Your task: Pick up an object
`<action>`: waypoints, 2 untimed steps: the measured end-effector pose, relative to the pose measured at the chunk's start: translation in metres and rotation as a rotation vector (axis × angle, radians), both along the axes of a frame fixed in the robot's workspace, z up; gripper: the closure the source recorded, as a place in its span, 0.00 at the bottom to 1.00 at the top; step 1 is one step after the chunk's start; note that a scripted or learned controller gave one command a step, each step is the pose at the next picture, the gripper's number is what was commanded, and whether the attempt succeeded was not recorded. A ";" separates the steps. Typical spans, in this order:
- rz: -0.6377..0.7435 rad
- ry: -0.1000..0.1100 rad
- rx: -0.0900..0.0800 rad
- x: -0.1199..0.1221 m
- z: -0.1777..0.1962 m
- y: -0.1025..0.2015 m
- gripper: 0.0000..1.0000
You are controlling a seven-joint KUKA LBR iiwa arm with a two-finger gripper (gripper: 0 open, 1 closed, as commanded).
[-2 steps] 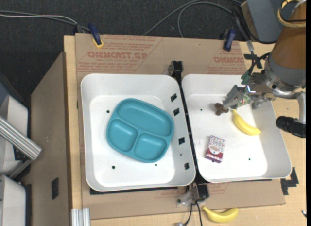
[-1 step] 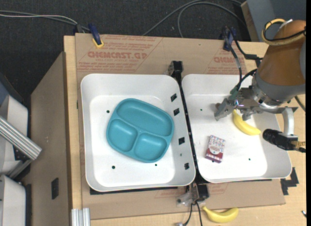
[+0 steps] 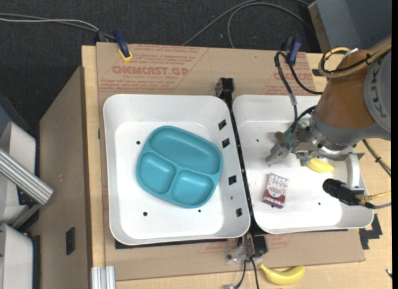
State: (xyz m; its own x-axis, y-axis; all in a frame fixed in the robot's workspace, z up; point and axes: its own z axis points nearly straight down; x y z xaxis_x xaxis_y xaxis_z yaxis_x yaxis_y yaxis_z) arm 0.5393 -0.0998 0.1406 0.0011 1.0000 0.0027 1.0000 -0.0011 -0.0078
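Observation:
My gripper point(image 3: 277, 147) hangs low over the right bin point(image 3: 261, 110), near its middle, with the grey and orange arm coming in from the right. Its fingers point(image 3: 273, 156) stand open and hold nothing. A small red and white packet point(image 3: 275, 190) lies flat on the bin floor just below the gripper, apart from it. A yellow object point(image 3: 320, 165) lies to the right, partly hidden under the wrist. In the left bin point(image 3: 118, 157) rests a blue divided plate point(image 3: 179, 166).
A black divider with clips point(image 3: 233, 157) runs between the two bins. A black part point(image 3: 339, 189) juts over the right bin's right side. A yellow banana point(image 3: 283, 274) lies outside the bins at the bench's front edge. Cables point(image 3: 292, 79) trail along the back.

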 end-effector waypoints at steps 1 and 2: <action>0.000 0.000 0.000 -0.001 -0.053 0.001 0.00; 0.000 -0.007 0.000 0.001 -0.039 0.001 1.00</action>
